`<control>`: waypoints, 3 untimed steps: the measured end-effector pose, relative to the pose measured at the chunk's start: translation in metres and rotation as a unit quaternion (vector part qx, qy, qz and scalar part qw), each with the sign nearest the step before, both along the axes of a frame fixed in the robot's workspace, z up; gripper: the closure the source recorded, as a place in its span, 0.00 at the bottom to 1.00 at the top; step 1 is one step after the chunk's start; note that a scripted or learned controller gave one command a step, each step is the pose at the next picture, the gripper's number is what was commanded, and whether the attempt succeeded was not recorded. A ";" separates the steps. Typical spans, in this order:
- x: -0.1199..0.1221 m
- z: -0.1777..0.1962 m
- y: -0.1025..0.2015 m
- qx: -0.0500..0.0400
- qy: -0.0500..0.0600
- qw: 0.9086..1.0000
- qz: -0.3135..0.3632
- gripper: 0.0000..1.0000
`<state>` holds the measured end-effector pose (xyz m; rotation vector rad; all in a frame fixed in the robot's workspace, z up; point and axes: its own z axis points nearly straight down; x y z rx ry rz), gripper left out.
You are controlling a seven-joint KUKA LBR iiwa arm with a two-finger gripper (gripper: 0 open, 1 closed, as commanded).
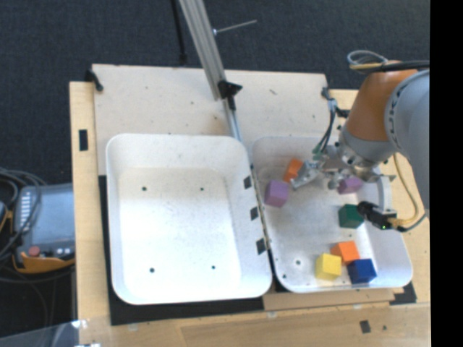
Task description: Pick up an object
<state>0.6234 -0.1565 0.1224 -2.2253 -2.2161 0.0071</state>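
We find no legible brand, label or writing on any item; a grey device (47, 223) off the bench's left edge has markings too small to read.

We use the right bin (304, 273) as the landmark. It holds seven small objects. An orange block (293, 169) lies in its upper-left area, and a purple block (276, 192) sits just below and to the left of that, near the bin's left wall. A second purple block (350, 185) lies toward the upper right of the bin, partly covered by the wrist. A dark green block (351, 216) sits near the bin's right side, at mid-height. Three blocks cluster at the bin's lower right: a yellow block (328, 265), an orange cube (349, 250) just above and right of it, and a blue block (362, 270) touching or just beside both.

The left bin (123, 157) adjoins the right bin's left wall.

The gripper (312, 172) hangs over the upper middle of the right bin, between the orange block and the second purple block, close to the orange block. We cannot tell how its tool stands. We see no block held in it.

A metal rail (206, 42) slants down toward the upper-left corner of the right bin.
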 end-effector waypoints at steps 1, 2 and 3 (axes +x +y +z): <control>0.002 0.015 0.000 0.000 -0.004 1.000 -0.001 1.00; 0.001 0.072 0.008 0.001 -0.005 1.000 0.004 1.00; 0.002 0.127 0.007 0.001 -0.006 1.000 0.004 1.00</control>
